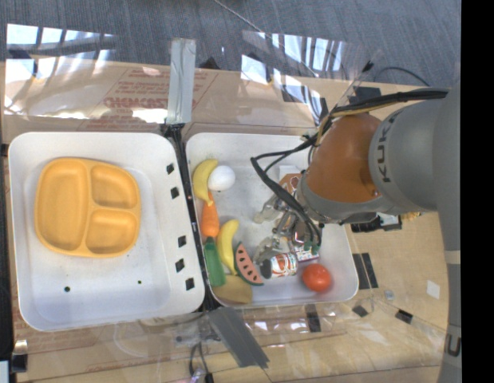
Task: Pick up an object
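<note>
**A:** Which step are we at?

**B:** The reach, I'd judge. The arm (390, 162) comes in from the right over the right-hand bin (334, 250), and the claw (288, 231) is low among the toys at the near end. Nothing looks lifted clear yet.

**A:** What's nearest the claw?

**B:** Just below it, toward the near wall, lies a small can with a red label (282, 263), on its side. It appears to touch the claw's tip, or sit right under it. Beside the can to the right is a red tomato (316, 277); to the left, a watermelon slice (247, 265).

**A:** Is the claw open? Holding anything?

**B:** I cannot tell. The metal parts and cables blur together there, so whether it is spread or closed is unclear, and I see nothing plainly between its fingers.

**A:** And further out?

**B:** Left of the claw, along the bin's left wall: a banana (227, 246), a green piece (213, 263), a carrot (210, 219). Beyond those, at the far-left corner, a second banana (201, 179) with a white ball (221, 179) touching it. Well off to the left, the other bin (39, 286) bears a yellow divided plate (87, 207).

**A:** So the next move?

**B:** Probably to close on the can and raise it straight. Lying on its side it may roll, and the neighbours crowd it, so a centred grip matters.
</note>
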